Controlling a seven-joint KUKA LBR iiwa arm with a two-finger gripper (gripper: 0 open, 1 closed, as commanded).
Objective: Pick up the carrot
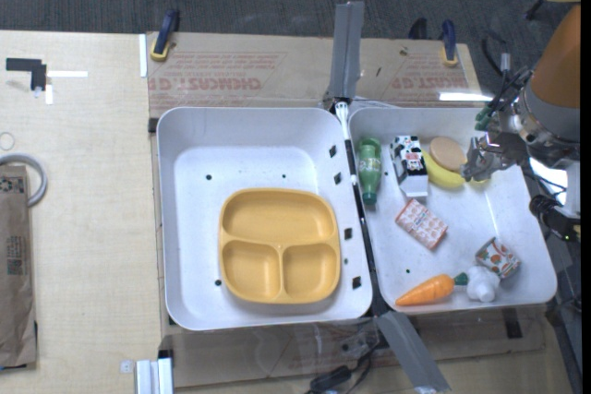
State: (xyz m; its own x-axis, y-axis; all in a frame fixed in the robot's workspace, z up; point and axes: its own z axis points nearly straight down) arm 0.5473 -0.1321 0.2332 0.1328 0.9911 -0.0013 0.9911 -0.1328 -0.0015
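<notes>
The carrot (pixel 428 291), orange with a small green top, lies near the front wall of the right bin (pixel 526 226), pointing left. My gripper (pixel 480 163) hangs at the right side of that bin toward its back, just right of a yellow banana (pixel 445 172). It is well behind the carrot and apart from it.
The right bin also holds a green bottle (pixel 368 167), a small cow-print carton (pixel 409 163), a tan round piece (pixel 447 149), a red-and-white packet (pixel 422 224), a printed cup (pixel 498 257) and a white object (pixel 481 287). A yellow divided plate (pixel 279 245) sits in the left bin (pixel 185 198).
</notes>
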